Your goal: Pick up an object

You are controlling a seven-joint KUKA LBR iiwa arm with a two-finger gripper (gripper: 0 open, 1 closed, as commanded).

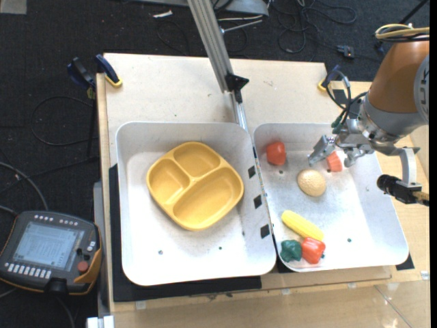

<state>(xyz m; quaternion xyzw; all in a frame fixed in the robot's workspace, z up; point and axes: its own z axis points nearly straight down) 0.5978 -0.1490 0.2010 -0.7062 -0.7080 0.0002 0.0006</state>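
You see the gripper (334, 157) closed on a small orange block (334, 162) in the right bin (382, 231), just right of the tomato (276, 153), above the beige ball (312, 182).

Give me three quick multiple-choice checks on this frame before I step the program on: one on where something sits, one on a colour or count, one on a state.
1. Where is the yellow divided plate?
A. In the left bin
B. In the right bin
C. On the bare bench

2. What colour is the long item near the right bin's front edge?
A. Blue
B. Yellow
C. White

3. How does the divided plate lie?
A. Flipped face down
B. Standing on its edge
C. Flat, compartments up

Answers:
1. A, it rests on the left bin's floor.
2. B, it is yellow, beside green and red pieces.
3. C, its three compartments face the camera.
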